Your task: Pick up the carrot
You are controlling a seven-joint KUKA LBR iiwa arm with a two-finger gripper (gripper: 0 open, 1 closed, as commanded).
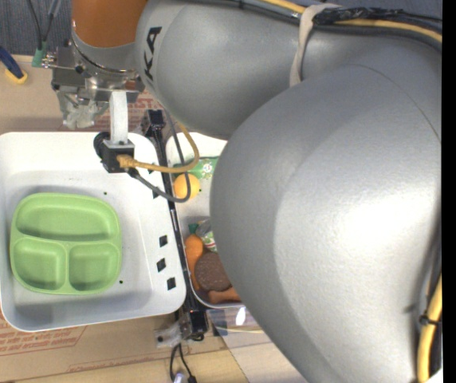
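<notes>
Beside the dividing wall — carrot (193, 250), right bin (212, 145).

The bench (37, 345) is covered in brown cardboard, which shows along the left edge, the upper left and the bottom of the frame, with red print at the lower left. Directly on it sit two shallow white bins side by side: the left bin (5, 214) fills the left half of the frame, while the right bin (204, 144) lies mostly hidden under the arm, a strip showing at centre. A blue and yellow object (9, 64), too small to identify, lies in the upper left corner.
</notes>
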